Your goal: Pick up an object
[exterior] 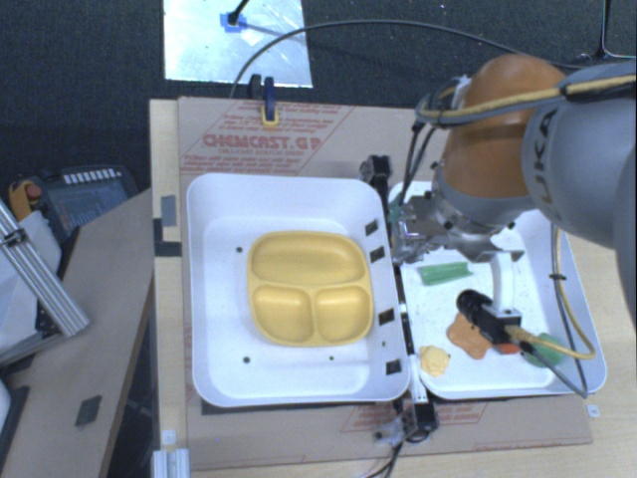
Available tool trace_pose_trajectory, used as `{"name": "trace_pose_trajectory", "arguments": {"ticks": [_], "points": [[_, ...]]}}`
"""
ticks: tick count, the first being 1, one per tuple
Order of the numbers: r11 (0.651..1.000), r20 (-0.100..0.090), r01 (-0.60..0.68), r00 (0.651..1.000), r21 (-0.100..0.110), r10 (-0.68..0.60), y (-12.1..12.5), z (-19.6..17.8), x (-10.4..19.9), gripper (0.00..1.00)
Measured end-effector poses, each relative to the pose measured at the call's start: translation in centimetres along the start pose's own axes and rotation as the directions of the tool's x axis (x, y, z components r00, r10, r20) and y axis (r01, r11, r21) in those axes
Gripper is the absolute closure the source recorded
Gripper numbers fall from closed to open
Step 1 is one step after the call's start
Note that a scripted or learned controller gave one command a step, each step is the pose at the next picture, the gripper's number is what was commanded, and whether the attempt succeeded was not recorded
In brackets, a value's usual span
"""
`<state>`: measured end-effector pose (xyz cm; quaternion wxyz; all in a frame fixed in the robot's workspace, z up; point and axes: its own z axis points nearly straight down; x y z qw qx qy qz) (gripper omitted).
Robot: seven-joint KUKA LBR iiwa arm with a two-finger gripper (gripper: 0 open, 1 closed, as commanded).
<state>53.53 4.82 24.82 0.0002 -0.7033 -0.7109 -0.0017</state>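
Left bin [214,267]: one yellow divided tray [307,287], lying flat at centre.
Right bin [577,366]: small yellow piece [434,359] in near left corner; green block [443,272] mid-left; orange piece [466,339] near front.
Gripper [500,289]: lowered just right of green block, grip state cannot be told.

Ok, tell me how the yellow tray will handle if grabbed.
The tray looks like moulded plastic, so probably stiff and light. It lies flat in the left bin: unlikely to roll, likely graspable only at its rim.
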Motion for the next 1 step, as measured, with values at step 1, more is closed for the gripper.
{"name": "trace_pose_trajectory", "arguments": {"ticks": [1], "points": [[1.0, 0.002, -0.003, 1.0, 0.001, 0.003, 0.8, 1.61, 5.51, 1.0]]}}
